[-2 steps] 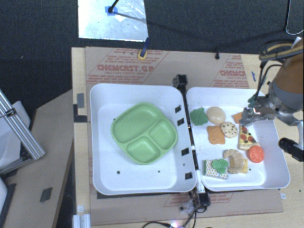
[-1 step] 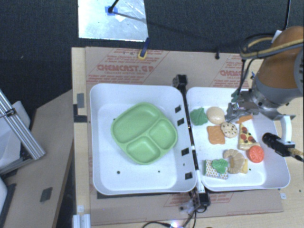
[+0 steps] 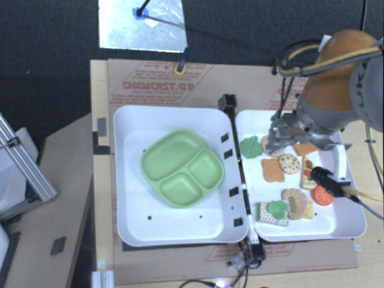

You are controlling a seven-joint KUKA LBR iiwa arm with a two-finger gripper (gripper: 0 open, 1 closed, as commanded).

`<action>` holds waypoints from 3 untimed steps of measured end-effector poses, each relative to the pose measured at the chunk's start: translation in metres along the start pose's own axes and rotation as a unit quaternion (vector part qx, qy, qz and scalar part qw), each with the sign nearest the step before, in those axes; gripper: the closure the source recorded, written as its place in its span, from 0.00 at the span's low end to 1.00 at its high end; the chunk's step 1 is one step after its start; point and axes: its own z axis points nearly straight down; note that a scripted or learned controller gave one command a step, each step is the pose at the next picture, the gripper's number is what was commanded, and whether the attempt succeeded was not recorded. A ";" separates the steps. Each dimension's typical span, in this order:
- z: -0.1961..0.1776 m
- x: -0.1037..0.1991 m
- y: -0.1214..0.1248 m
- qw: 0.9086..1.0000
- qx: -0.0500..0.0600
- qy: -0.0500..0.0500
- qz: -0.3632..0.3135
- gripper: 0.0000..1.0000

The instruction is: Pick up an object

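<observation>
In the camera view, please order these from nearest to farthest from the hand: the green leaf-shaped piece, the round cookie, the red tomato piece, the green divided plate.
Hand is over the right bin.
1. Green leaf-shaped piece, just left of it.
2. Round cookie, just below it.
3. Red tomato piece, lower right.
4. Green divided plate, in the left bin.

Position: one fixed camera above the bench (image 3: 72, 179)
Facing: down at a slant, far edge of the bench at the top
Coverage: left bin (image 3: 129, 221) and right bin (image 3: 345, 221) both whole, side by side
Nearness: moderate, bench margins and dark floor visible around them
Arm entry: KUKA arm (image 3: 336, 83) from the right
</observation>
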 end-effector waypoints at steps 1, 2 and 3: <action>0.005 0.043 0.006 1.000 0.000 -0.001 0.001 1.00; 0.023 0.045 -0.003 1.000 0.001 -0.001 0.005 1.00; 0.020 0.052 0.005 1.000 0.000 -0.001 0.002 1.00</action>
